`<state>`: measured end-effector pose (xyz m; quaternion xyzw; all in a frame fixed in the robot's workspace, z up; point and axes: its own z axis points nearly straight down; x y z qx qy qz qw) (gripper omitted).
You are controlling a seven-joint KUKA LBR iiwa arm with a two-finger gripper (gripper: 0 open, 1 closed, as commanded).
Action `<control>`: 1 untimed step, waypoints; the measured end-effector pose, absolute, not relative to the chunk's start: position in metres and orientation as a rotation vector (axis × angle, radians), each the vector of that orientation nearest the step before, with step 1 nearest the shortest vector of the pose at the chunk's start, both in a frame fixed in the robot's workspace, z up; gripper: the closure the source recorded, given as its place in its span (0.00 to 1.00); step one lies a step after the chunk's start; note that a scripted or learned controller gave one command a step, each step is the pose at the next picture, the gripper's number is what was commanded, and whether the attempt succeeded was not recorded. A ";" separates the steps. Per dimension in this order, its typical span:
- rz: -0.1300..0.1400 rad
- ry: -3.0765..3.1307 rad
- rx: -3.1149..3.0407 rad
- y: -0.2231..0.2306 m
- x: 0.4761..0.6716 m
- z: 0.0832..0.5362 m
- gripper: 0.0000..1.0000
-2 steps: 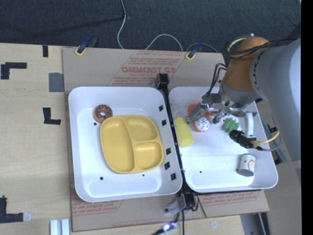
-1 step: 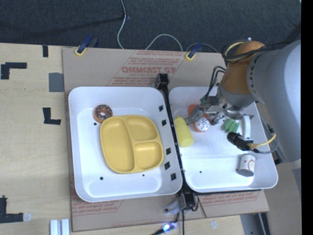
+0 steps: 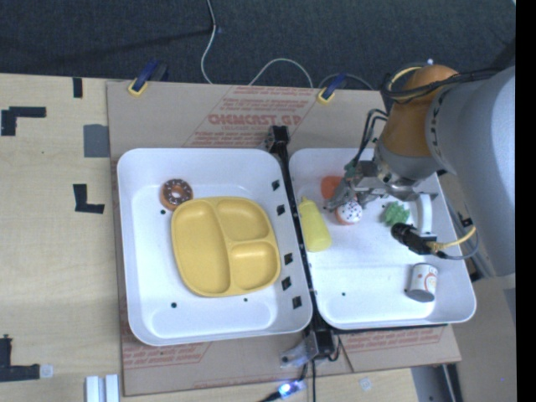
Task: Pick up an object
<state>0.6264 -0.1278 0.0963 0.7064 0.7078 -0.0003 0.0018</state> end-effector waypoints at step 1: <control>0.003 2.220 2.218 -0.137 0.628 0.145 1.00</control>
